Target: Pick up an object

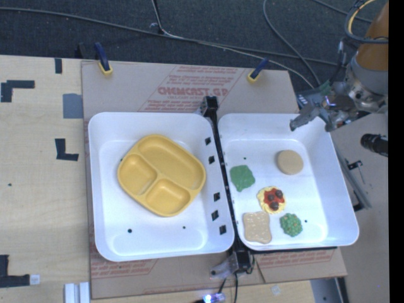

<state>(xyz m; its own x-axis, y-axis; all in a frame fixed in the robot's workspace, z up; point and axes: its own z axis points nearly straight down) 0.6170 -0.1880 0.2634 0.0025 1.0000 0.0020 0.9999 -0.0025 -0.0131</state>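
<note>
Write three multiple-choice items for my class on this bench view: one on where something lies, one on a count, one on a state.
1. Where does the yellow divided tray lie?
A. left bin
B. right bin
C. on the cardboard

2. How many small food items lie in the right bin?
A. three
B. five
C. seven

3. What does the gripper hold?
A. the round biscuit
B. the green leaf
C. nothing seen

Key: 1 A, the tray rests inside the left bin. 2 B, five pieces lie there. 3 C, the round biscuit and green leaf lie on the bin floor, apart from the gripper.
</note>
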